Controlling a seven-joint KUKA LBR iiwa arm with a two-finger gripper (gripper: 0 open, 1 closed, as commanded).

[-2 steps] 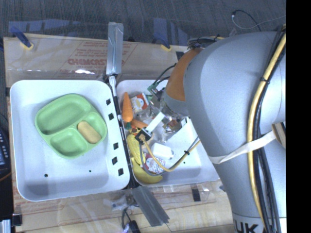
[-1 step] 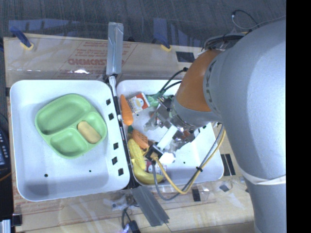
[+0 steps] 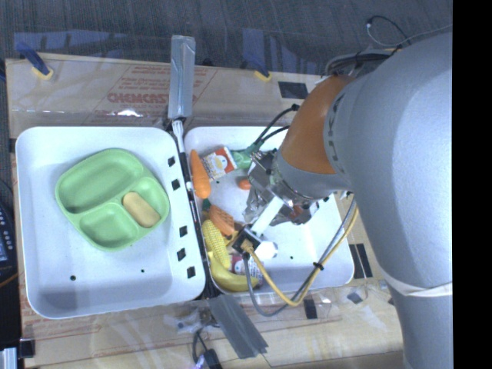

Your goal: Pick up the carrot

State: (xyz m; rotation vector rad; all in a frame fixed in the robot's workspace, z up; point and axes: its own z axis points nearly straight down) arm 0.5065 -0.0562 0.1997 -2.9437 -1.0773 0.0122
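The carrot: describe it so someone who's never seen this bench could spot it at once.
Find the white bin on the view's right, where the grey arm reaches in. Against that bin's left wall, toward the far end, lies the long, slim orange carrot. The white-and-orange packet beside it is boxy, and the yellow item nearer the camera is another colour.

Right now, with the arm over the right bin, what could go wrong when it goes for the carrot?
1. The carrot lies along the left wall of the right bin, so the hand may strike that wall coming down.
2. A second orange piece lies nearer the hand, beside a yellow item, and could be taken by mistake.
3. A white and orange packet sits right beside the carrot and may get nudged or caught.
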